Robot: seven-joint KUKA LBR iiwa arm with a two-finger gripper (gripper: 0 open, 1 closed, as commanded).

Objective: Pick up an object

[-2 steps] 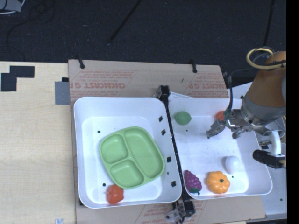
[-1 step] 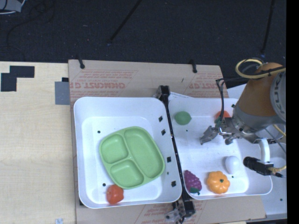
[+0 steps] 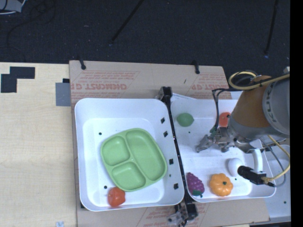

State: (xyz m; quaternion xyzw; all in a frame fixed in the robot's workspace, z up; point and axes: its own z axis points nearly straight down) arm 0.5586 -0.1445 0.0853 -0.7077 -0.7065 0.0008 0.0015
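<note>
Cardboard sheet (image 3: 142,79) under both bins carries mirrored red print, not readable from here. Right white bin (image 3: 208,122) holds a small round green ball-like object (image 3: 185,119) near its top-left corner, a purple grape bunch (image 3: 194,183) and an orange pumpkin-shaped toy (image 3: 221,184) along the front wall, a white egg-shaped piece (image 3: 233,165) and something small and orange (image 3: 224,118) beside the arm; left white bin (image 3: 90,126) has a green three-compartment plate (image 3: 133,159) and a red tomato-like toy (image 3: 116,196). Metal two-finger gripper (image 3: 204,144) sits low over bare floor in the right bin, nothing visibly between its tips, and I can't tell how far it's open.
</note>
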